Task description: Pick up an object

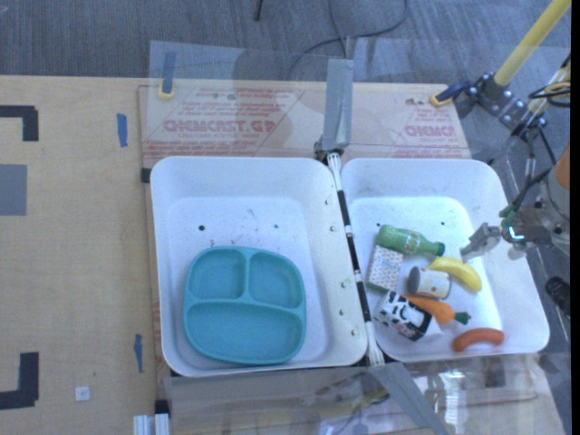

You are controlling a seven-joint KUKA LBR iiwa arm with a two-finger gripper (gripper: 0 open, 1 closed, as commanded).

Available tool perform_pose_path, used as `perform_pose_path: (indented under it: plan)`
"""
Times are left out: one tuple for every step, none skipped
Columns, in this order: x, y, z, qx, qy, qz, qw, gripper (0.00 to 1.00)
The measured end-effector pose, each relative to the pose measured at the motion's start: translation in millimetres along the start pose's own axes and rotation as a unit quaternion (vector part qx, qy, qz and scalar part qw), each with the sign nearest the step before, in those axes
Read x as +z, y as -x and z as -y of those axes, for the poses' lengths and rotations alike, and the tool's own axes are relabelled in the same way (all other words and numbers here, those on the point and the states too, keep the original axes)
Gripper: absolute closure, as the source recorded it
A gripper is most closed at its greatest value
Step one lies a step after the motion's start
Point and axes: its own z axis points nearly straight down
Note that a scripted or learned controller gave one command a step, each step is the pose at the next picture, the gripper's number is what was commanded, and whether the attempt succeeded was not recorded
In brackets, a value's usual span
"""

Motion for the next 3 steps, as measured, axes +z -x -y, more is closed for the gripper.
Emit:
perform_pose_path:
  plan:
    - [103, 20, -3, -0.058, 0.002, 0.001, 0.9983, 0.0]
    - [93, 21, -3, -0.056, 0.003, 0.002, 0.9984, 1.0]
    - [4, -7, -6, -0.072, 0.001, 0.001, 0.9974, 1.0]
